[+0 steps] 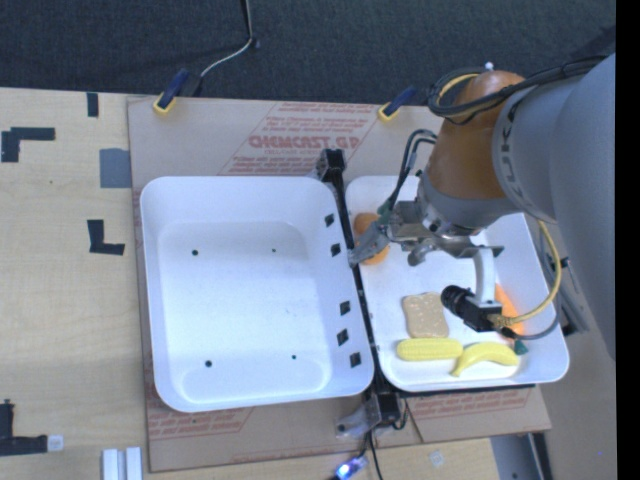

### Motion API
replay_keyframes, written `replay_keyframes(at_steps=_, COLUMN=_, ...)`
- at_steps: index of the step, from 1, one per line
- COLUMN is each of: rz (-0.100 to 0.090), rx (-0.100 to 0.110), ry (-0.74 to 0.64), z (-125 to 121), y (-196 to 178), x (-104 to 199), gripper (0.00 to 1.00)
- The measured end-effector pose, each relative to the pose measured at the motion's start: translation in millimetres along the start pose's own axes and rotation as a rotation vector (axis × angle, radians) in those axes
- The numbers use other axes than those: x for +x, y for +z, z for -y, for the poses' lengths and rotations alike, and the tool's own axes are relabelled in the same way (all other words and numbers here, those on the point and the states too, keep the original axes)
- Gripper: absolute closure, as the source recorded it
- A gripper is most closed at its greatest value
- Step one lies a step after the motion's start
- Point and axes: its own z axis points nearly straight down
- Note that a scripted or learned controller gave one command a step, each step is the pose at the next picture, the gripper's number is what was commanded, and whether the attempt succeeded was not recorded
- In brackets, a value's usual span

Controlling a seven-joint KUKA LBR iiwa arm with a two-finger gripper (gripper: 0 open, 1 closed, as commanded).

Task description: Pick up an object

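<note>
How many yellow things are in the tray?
2: a corn cob and a banana, side by side at the right tray's near edge. The arm may hide more.

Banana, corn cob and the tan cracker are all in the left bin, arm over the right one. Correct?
Not quite. The camera view shows the banana, corn cob and tan cracker lying in the right bin, near its front edge, not in the left bin. The arm is indeed over the right one.
</note>
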Motion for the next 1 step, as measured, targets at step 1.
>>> replay_keyframes(at_steps=1, rz=0.0, rx=0.01, ry=0.005, z=-63.2, y=7.6, x=1.1, gripper=0.0)
